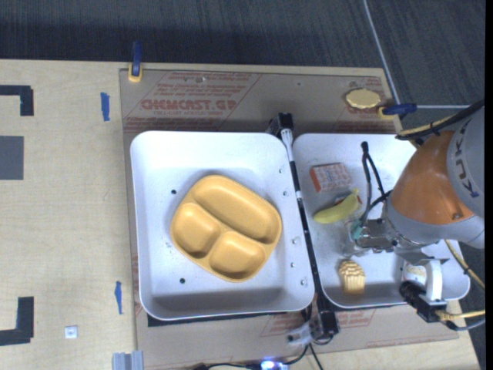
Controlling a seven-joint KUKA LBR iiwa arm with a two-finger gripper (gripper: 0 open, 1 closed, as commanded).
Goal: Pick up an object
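You are at the reach-in step: the end effector (363, 233) sits low in the right bin (323, 280), though you cannot tell how it is set or whether it holds anything. The yellow banana-like piece (337, 209) lies at its 10 o'clock, a small corn-like toy (352, 275) at 6 and an orange-white packet (330, 176) at 11, so your next move calls for settling on one; the yellow tray (224, 227) in the left bin (154, 284) is clear of the way.

A pale wooden bench (62, 230) is seen from above, marked with black squares (11, 157) and blue tape (105, 106) toward nine o'clock. Dark grey carpet (231, 14) is spread at twelve o'clock.
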